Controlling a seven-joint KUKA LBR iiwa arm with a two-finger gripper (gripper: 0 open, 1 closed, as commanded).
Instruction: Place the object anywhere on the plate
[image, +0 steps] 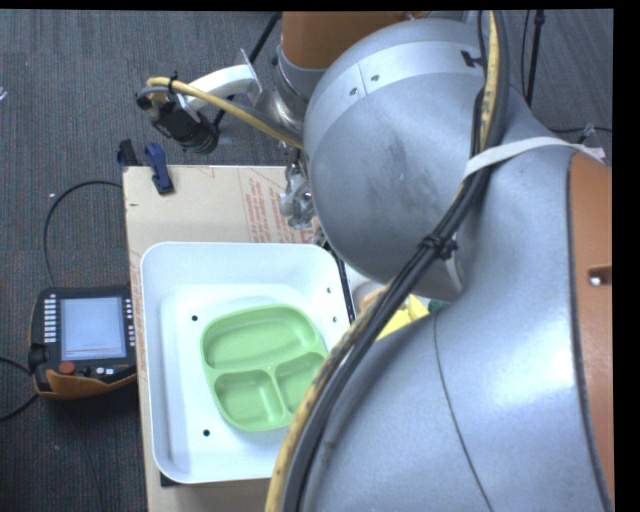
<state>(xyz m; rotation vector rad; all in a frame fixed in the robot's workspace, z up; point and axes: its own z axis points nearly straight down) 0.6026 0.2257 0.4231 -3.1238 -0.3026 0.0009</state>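
A light green divided plate (262, 366) lies in the left white bin (165, 300), slightly right of the bin's middle, with nothing on it. The big grey arm covers the right half of the view and most of the right bin. A bit of something yellow (404, 322) shows through a gap between the arm's links, over the right bin; I cannot tell what it is. My gripper (294, 198) appears as a small metal part below the orange band, above the cardboard behind the left bin's far edge, and is half hidden by the arm.
A cardboard sheet (215, 205) lies behind the left bin with a blue clamp (156, 166) at its far left corner. A yellow hose leads to a black fitting (183, 122) at top left. A teach pendant (86, 336) rests on the dark floor to the left.
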